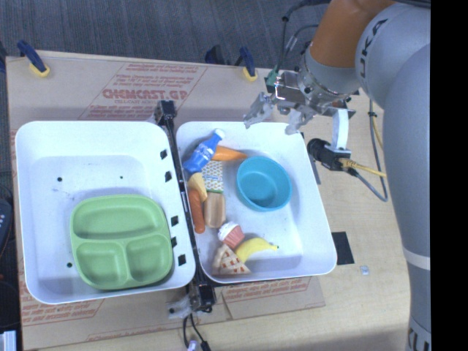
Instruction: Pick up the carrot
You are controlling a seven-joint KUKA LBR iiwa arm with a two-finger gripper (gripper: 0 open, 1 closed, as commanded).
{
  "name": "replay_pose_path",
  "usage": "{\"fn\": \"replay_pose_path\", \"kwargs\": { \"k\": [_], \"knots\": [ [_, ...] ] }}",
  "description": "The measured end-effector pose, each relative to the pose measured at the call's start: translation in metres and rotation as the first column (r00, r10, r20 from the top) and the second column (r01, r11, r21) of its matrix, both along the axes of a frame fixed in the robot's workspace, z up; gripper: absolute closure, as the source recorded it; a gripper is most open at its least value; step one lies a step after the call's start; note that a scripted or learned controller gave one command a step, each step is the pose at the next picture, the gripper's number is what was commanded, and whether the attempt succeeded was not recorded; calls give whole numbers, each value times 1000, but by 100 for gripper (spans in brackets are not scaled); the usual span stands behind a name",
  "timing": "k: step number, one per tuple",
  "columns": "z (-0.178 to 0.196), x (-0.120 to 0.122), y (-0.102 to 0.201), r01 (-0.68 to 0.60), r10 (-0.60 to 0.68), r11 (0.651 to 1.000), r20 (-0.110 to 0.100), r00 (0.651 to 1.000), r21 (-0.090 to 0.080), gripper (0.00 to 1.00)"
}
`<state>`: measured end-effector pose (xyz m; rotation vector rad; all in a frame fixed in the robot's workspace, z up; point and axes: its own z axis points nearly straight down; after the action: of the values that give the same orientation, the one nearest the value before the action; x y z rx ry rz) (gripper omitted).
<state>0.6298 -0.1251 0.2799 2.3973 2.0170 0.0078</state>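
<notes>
We find the carrot (231,153) in the right-hand bin (316,229), near the bin's upper edge in the frame. It lies flat, just right of the blue bottle (204,152) and just above the blue bowl (264,183), close to the bowl's rim. Its long axis runs roughly left to right across the frame, with the thin tip pointing right and a little downward; the thick end is tucked against the bottle, so that end is partly hidden from us.

Our claw (276,115) hangs over the upper edge of the same bin, up and to the right of the carrot in the frame. The carrot therefore lies down and to the left of it, near but clearly apart, with bare bin floor between them.

The two fingers (256,112) stand spread apart, one toward the left and one toward the right, and we see nothing between them; the claw grips nothing and touches none of the toys.

We judge that the coming move turns on this offset: a shift toward the lower left of the frame and then a descent. Since the carrot runs left to right, we would want the fingers to close across it from top and bottom of the frame, and the bottle and bowl crowding it leave little room.
</notes>
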Motion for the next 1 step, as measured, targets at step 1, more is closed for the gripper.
{"fn": "replay_pose_path", "kwargs": {
  "k": [1],
  "knots": [
    [128,17,2,-158,158,987,-2,987,-3,0]
  ]
}}
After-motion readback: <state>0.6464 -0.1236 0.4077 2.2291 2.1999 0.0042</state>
